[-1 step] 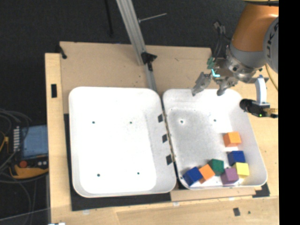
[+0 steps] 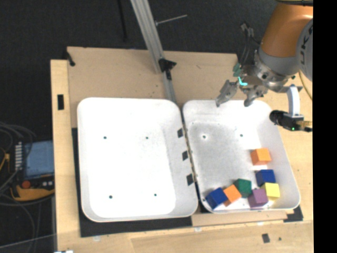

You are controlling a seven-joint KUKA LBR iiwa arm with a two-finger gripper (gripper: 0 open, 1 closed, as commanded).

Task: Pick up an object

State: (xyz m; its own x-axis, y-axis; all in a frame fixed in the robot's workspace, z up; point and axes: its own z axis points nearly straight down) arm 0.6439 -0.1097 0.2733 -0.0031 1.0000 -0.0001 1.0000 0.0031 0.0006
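A grey robot arm with an orange band is reaching in from the right and holding its claw [image 2: 232,96] over the far rim of the right bin [image 2: 221,141]. The claw's two fingers [image 2: 225,93] are standing spread apart, pointing down, with nothing between them.

Two shallow white bins are sitting side by side on a pale wooden desk [image 2: 105,73]. The left bin [image 2: 129,157] is lying beside the right one, their inner edges nearly touching.

All the blocks are resting in the near right corner of the right bin, well apart from the claw, at the opposite end of that bin. An orange block [image 2: 260,155] is lying alone nearest the claw, by the right wall. Below it a dark blue block [image 2: 265,176] is sitting just above a yellow block [image 2: 272,190]. A purple block [image 2: 258,197] is touching the yellow one on its left. A green block [image 2: 243,186], a second orange block [image 2: 231,193] and a second blue block [image 2: 216,197] are trailing leftward along the near wall.
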